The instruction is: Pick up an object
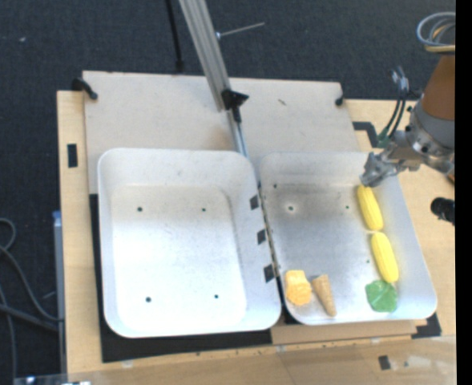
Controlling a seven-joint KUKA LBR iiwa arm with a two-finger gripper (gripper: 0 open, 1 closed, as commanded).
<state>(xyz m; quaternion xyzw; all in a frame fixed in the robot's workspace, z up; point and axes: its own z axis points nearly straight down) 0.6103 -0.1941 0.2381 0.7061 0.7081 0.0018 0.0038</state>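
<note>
The gripper [377, 169] hangs over the far right corner of the right bin [316, 215], just above the upper yellow corn cob [369, 208]; whether its fingers are open or closed cannot be told, and nothing shows between them. Along that bin's right wall lie a second yellow cob [384, 257] and a green piece [381, 296]. At its near edge sit a yellow-orange chunk [298, 288] and a tan cone [324, 293]. The left bin [179, 239] adjoins it. No writing is legible.
</note>
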